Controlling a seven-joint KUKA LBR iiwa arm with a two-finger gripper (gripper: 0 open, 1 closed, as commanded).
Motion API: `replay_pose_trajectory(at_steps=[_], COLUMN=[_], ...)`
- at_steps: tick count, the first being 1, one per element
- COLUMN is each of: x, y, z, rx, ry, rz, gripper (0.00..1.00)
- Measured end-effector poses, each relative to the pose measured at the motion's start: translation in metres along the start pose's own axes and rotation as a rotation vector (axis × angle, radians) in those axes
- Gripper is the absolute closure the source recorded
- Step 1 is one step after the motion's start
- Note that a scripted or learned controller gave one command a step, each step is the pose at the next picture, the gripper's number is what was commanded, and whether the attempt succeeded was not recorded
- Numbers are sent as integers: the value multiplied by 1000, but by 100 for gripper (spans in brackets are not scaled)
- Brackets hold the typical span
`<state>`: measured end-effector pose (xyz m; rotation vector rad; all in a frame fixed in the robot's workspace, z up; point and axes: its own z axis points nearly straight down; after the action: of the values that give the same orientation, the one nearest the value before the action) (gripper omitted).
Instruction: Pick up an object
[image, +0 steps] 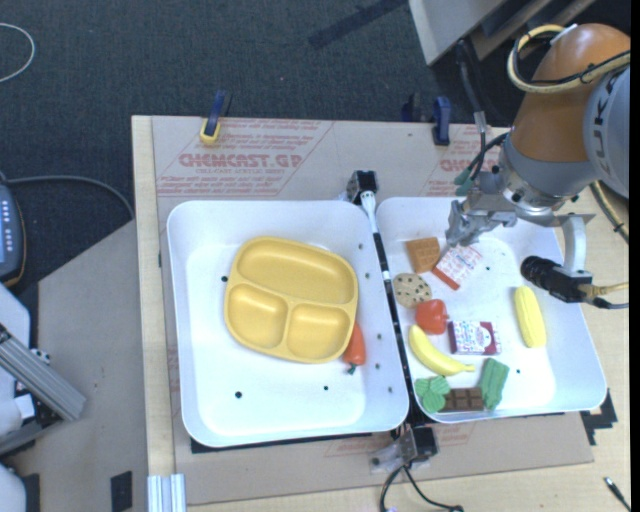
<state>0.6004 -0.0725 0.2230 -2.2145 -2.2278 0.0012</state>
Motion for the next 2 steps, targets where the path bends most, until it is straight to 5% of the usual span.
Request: replay_pose_trajectory(at_steps=[2], x=[61], y=[43], z=[4], rx=[1], ry=[-1], rz=[2], gripper=[100])
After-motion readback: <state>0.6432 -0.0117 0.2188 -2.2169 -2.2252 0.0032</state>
